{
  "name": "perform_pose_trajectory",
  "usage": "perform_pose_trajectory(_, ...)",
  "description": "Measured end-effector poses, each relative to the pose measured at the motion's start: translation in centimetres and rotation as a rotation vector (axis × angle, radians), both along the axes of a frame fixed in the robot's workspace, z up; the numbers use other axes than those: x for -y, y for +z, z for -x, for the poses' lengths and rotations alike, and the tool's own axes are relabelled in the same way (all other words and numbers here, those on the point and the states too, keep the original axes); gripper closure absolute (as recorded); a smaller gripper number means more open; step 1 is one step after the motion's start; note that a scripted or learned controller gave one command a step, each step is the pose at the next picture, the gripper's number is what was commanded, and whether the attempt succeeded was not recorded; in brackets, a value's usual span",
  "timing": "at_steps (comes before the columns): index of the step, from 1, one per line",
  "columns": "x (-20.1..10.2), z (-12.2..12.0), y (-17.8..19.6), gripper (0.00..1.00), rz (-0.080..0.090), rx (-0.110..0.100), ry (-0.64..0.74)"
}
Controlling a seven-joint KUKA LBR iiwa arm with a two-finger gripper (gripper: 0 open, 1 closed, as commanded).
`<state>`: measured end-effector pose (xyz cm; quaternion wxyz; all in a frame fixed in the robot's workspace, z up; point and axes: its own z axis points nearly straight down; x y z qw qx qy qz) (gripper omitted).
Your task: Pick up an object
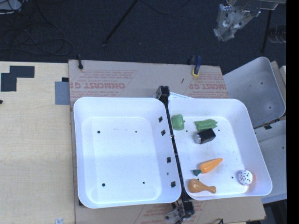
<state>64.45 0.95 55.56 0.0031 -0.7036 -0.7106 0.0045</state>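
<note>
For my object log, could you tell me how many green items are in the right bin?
2. A rounded green piece sits at the bin's upper left, by the divider; a longer green vegetable lies just to its right, above the black cylinder.

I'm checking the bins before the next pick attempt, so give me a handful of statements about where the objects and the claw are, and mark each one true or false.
1. The toy carrot lies in the right bin. True.
2. The claw is down inside the right bin, touching the carrot. False: it hangs high above the bench, past the bins' far edge, apart from every object.
3. The white dotted ball sits near the right bin's near right corner. True.
4. The black cylinder lies in the left bin. False: it is in the right bin, just in front of the green pepper.
5. The orange drumstick rests by the right bin's near rim. True.
</note>
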Motion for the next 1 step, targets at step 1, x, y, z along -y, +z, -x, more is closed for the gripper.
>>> perform_pose_trajectory(1,-0.1,-0.03,0.92,1.0,0.001,-0.004,0.005)
